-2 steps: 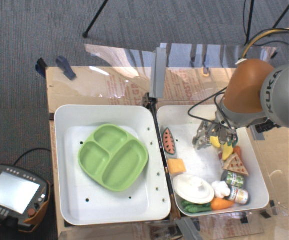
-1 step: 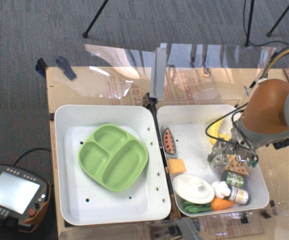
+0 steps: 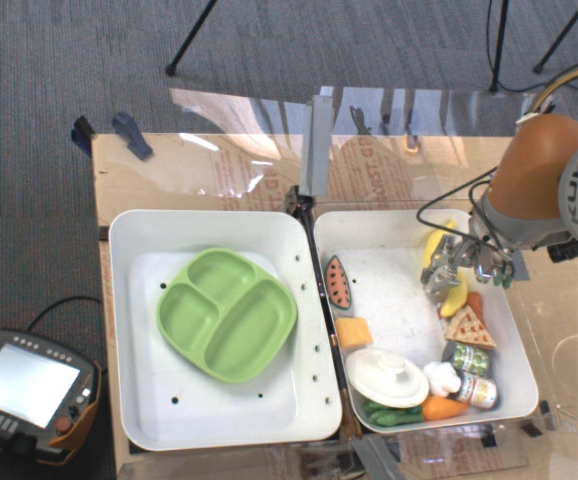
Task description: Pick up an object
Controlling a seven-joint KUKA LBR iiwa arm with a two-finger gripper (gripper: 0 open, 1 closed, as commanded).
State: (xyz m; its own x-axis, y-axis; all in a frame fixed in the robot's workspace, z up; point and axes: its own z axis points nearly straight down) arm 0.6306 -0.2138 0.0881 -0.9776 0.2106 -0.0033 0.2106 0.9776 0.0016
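Note:
My gripper (image 3: 447,271) hangs low over the right side of the right bin (image 3: 389,230), below the orange wrist band (image 3: 531,173). It is directly over a yellow banana (image 3: 435,244), whose other end (image 3: 456,299) shows below the gripper. Whether it touches the banana is unclear. Close by lie a pizza slice (image 3: 469,325), a watermelon slice (image 3: 338,281), an orange block (image 3: 353,331), a white lidded bowl (image 3: 386,376), two small cans (image 3: 469,356) (image 3: 480,393), a carrot (image 3: 444,408) and a green vegetable (image 3: 389,416).
The left bin (image 3: 139,238) holds a green divided plate (image 3: 227,313). A grey post (image 3: 316,153) stands behind the gap between the bins. A teach pendant (image 3: 24,393) lies at the lower left, off the bench. Bare bin floor lies around (image 3: 389,288).

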